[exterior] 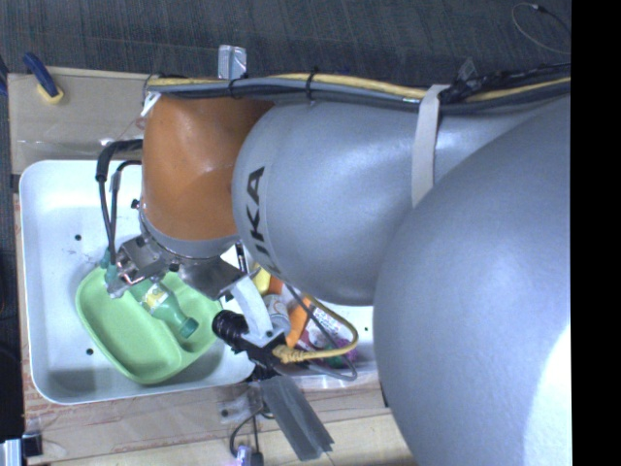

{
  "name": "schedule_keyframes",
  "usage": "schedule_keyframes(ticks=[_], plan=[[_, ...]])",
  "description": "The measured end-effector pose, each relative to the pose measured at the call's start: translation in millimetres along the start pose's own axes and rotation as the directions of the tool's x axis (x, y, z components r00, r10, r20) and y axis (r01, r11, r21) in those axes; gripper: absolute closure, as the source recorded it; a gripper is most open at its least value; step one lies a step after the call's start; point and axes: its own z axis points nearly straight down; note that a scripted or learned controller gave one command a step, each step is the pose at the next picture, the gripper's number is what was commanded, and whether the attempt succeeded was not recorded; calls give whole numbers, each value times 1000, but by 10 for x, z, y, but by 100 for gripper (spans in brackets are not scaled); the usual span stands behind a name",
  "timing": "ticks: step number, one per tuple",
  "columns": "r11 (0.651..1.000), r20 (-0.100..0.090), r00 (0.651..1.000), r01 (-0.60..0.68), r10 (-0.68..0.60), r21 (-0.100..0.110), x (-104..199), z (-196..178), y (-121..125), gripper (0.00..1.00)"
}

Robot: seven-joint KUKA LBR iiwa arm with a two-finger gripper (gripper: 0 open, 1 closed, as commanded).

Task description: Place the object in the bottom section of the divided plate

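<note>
A light green divided plate lies in the left white bin, near its front. A small green bottle with a yellow label lies on the plate's upper right part, close under the arm's wrist. The gripper sits at the plate's far edge, just left of the bottle, mostly hidden beneath the orange band of the arm. Whether the bottle is between the fingers cannot be made out.
The big grey arm covers most of the right bin and the view's right half. Several small colourful objects peek out under it in the right bin. Cables run along the arm's top edge and beside the wrist.
</note>
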Motion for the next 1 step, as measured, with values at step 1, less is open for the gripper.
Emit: schedule_keyframes(ticks=[1], plan=[[999,0,999,-33,33,2,-218,369,-94,100]])
